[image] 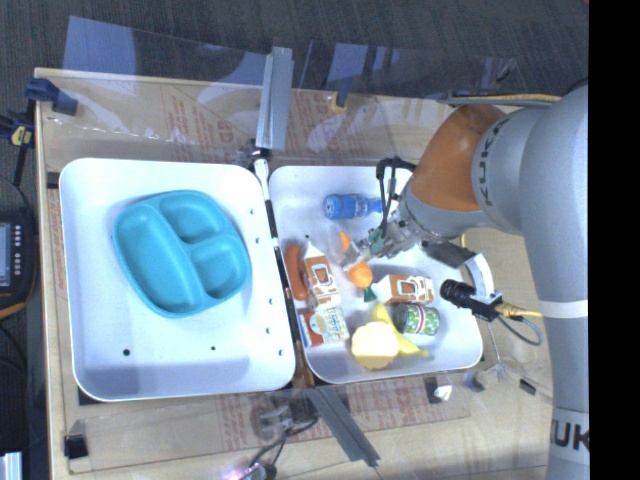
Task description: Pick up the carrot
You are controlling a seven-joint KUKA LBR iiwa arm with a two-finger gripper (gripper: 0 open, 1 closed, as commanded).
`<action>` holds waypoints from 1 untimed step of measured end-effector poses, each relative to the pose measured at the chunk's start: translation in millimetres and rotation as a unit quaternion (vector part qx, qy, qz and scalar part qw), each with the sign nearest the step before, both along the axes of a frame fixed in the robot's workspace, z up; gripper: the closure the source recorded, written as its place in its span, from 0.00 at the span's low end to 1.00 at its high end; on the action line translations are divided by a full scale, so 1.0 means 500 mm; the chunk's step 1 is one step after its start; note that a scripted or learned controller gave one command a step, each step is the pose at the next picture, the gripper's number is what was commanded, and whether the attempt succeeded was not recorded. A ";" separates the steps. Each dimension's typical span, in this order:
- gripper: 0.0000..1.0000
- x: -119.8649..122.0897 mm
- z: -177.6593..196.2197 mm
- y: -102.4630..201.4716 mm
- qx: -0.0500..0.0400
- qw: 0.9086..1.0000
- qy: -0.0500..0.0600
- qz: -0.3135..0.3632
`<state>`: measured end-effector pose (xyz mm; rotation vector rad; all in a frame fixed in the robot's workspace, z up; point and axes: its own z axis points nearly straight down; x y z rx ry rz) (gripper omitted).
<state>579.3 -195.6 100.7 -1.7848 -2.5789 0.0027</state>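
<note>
The carrot (359, 274) is a small orange piece with a green end. It lies in the middle of the right bin (455, 353), between two small cartons. My gripper (378, 240) hangs just above and to the right of it, low inside the bin. The grey wrist and its orange band (455, 168) cover the bin's upper right part. The gripper's dark tip sits close to the carrot's upper end, and I cannot make out whether they touch.
The right bin also holds a blue bottle (350, 206), a red sausage (294, 271), cartons (320, 280) (411, 289), a green can (418, 319), a yellow fruit (373, 344) and a banana (400, 336). The left bin (90, 348) holds a blue divided tray (182, 250).
</note>
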 end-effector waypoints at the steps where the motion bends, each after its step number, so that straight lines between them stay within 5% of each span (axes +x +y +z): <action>1: 1.00 -0.011 0.238 0.045 -0.001 1.000 -0.003 -0.024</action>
